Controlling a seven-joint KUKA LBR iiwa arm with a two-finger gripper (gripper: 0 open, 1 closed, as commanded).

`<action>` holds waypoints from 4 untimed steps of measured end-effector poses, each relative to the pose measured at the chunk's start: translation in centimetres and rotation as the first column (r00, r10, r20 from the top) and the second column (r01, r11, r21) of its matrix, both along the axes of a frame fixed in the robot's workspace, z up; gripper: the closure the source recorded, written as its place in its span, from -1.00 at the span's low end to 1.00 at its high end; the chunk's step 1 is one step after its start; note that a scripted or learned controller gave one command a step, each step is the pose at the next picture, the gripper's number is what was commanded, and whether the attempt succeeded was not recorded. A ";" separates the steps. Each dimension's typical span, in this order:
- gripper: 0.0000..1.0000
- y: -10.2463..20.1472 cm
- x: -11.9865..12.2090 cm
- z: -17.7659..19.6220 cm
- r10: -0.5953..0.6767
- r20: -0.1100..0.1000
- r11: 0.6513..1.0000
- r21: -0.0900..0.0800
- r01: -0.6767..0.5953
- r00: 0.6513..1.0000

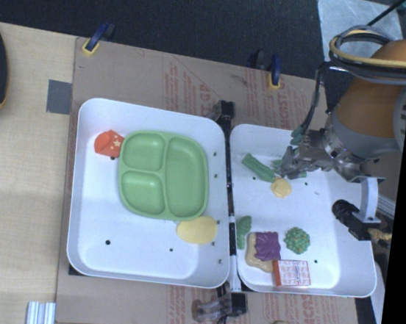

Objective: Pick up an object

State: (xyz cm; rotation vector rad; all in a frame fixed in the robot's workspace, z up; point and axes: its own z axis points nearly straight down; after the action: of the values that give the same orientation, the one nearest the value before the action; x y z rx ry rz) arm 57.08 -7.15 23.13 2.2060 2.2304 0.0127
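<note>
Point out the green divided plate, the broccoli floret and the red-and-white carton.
green divided plate [164, 175]: camera view, on the ridge between its compartments.
broccoli floret [297, 240]: camera view, middle of its crown.
red-and-white carton [293, 273]: camera view, centre of its top face.

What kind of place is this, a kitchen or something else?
Probably a robotics lab bench, not a kitchen: two white bins sit on a clamped board, toy food such as the broccoli lies inside, and a robot gripper reaches in.

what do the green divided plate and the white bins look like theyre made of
Green three-compartment plate: probably moulded plastic, matte, judging by its even colour and soft rounded ridges. Two shallow white bins: likely smooth plastic too, slightly glossy, with rounded moulded corners.
</note>
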 end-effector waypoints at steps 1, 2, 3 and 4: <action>-1.00 -0.4 -0.2 -0.8 -0.007 -0.013 1.000 -0.002 0.007 1.000; -1.00 -2.4 -6.0 -14.2 -0.009 -0.027 1.000 -0.001 0.009 1.000; -1.00 -2.3 -9.3 -14.0 -0.007 -0.017 1.000 -0.001 0.007 1.000; -1.00 -4.3 -6.5 -13.9 -0.009 -0.009 1.000 -0.003 0.009 1.000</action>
State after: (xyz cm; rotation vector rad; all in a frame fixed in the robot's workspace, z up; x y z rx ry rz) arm 50.54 -11.44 9.19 2.2188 2.2240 -0.0008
